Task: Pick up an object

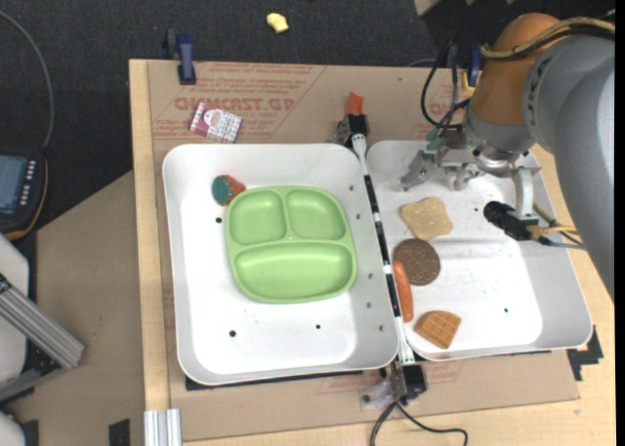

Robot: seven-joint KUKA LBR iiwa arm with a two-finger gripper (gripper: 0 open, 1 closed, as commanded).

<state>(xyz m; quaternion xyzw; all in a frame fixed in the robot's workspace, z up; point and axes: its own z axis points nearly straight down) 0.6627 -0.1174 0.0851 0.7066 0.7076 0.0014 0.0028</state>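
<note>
Right bin point(547, 327): toast point(427, 217), brown disc point(417, 262), waffle point(437, 328); end effector point(439, 167) above, grip state unclear.

Bench top point(264, 93) is brown printed cardboard, carrying two white bins side by side: left bin point(190, 268), right bin point(547, 307). Small pink-and-white packet point(216, 121) lies on the cardboard behind the left bin.

Right bin point(547, 322), near its left side: tan bread slice point(426, 217) flat, slightly turned. Just below, touching or nearly so, round brown patty point(417, 262) flat. Orange hot dog point(403, 290) along left wall, lengthwise, beside patty. Golden waffle square point(437, 328) at front left corner, tilted diamond-wise, apart from patty.
</note>
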